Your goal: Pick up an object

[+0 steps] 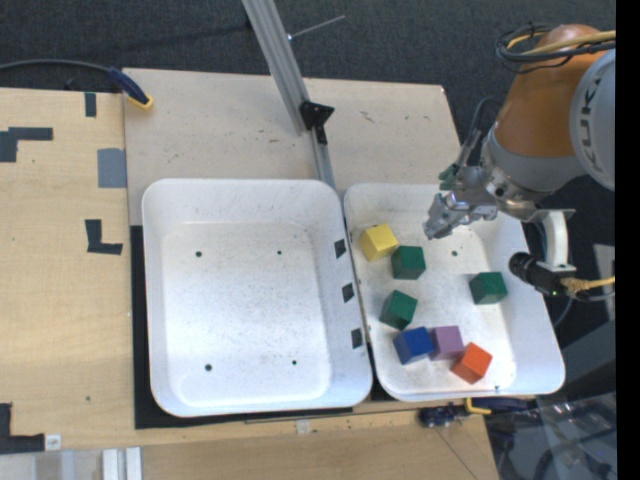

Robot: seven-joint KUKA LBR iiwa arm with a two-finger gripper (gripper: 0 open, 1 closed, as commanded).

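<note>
Orange cube (472, 362): we see it well below the jaws (440, 227).
Green cube (407, 261): just below the jaws.
Jaws: we cannot tell their opening.

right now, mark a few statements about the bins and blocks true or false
1. All the blocks lie in the right bin. True.
2. There are three green blocks: one, another, a third. True.
3. The yellow block sits in the left bin. False: it is in the right bin, near the wall next to the left bin.
4. The gripper holds the orange block. False: the orange block lies at the near edge of the right bin, apart from the gripper.
5. The blue block and purple block lie side by side. True.
</note>
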